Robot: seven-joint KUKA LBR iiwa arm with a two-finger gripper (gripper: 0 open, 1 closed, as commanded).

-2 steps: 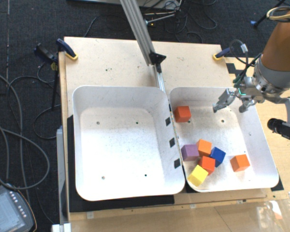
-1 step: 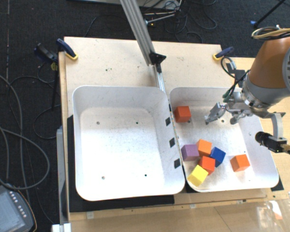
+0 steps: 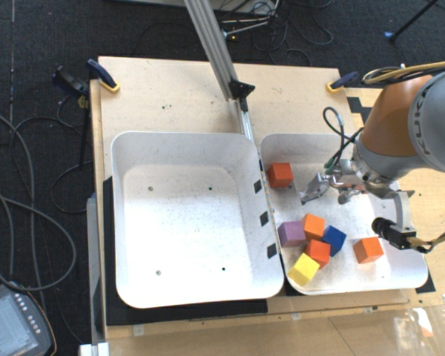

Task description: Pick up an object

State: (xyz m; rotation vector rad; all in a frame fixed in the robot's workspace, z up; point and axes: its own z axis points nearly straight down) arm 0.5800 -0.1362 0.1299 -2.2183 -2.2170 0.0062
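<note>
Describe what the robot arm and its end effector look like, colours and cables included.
The arm is thick and rounded, grey, with a broad orange band above the wrist. A yellow cable runs along its top, and thin dark cables loop down toward the wrist. The end effector is small, metallic grey, with slim fingers. A black fitting sits beside it.

From my remote station: the pale bench (image 3: 170,95) carries two shallow white bins side by side, touching along their inner walls. The left bin (image 3: 122,199) is the larger. The right bin (image 3: 419,277) sits toward the bench's right edge. Blue-and-yellow clamps grip the far corners, one at left (image 3: 102,75), one at right (image 3: 343,81). A slanted metal bar (image 3: 208,32) comes down to a black bracket (image 3: 241,91) on the bench, just behind where the bins meet
</note>
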